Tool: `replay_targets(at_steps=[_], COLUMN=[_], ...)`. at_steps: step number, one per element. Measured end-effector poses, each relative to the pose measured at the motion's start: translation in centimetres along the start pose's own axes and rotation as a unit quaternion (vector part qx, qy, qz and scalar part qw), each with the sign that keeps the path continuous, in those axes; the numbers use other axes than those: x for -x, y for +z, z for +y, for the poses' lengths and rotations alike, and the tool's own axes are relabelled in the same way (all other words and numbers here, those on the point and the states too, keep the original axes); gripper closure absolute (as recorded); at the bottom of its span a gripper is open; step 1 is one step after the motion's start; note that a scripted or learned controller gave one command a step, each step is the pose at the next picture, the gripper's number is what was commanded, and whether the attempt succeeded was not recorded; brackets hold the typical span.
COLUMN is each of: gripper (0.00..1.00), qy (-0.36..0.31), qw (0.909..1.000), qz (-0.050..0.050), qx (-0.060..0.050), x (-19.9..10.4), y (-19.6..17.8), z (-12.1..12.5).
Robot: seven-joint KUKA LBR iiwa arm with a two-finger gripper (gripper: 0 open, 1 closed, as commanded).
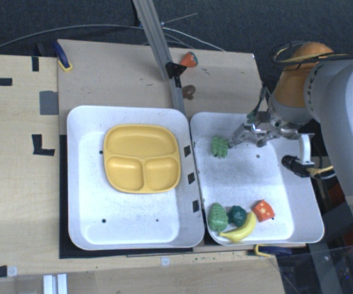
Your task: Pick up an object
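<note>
**Ana:** Two white bins sit side by side on the bench, the left bin (84,182) holding a yellow divided plate (142,157) and the right bin (298,207) holding the small toys. Where does the arm stand?

**Ben:** The grey arm (332,97), with its orange band (295,78) above the wrist, reaches in from three o'clock, and its gripper (240,136) hangs over the right bin's upper part, at about twelve o'clock within that bin.

**Ana:** And the fingers?

**Ben:** They look spread a little, pointing toward nine o'clock, with nothing seen between them. The gap is small and blurred, so how wide it is cannot be told exactly.

**Ana:** What lies closest to them?

**Ben:** A small green leafy vegetable (219,146), just beside the fingertips at their nine o'clock side, near the bin's left wall. Whether a tip touches it cannot be told; it rests on the bin floor.

**Ana:** The other pieces?

**Ben:** They cluster at the right bin's six o'clock edge, well apart from the gripper: a light green vegetable (217,217), a dark green round piece (237,215) just beside it, a banana (242,229) curving under both and touching them, and a red-orange piece (263,210) at the banana's two o'clock end

**Ana:** So none of them is lifted?

**Ben:** All lie on the bin floor
</note>
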State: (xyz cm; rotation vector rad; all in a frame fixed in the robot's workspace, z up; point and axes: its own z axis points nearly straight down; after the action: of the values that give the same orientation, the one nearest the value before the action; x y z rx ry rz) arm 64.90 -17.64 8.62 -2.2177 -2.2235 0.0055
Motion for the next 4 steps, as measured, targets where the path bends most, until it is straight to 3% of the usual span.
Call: replay_targets(at_steps=[1,2,4], gripper=[1.0,1.0,1.0], qy=[-0.001,0.001,0.0], qw=[1.0,1.0,1.0], qz=[0.0,0.001,0.0], qx=[0.001,0.003,0.005], x=[-0.1,-0.4,-0.4], y=[-1.2,-6.4,-19.1], z=[0.1,-0.8,-0.4])
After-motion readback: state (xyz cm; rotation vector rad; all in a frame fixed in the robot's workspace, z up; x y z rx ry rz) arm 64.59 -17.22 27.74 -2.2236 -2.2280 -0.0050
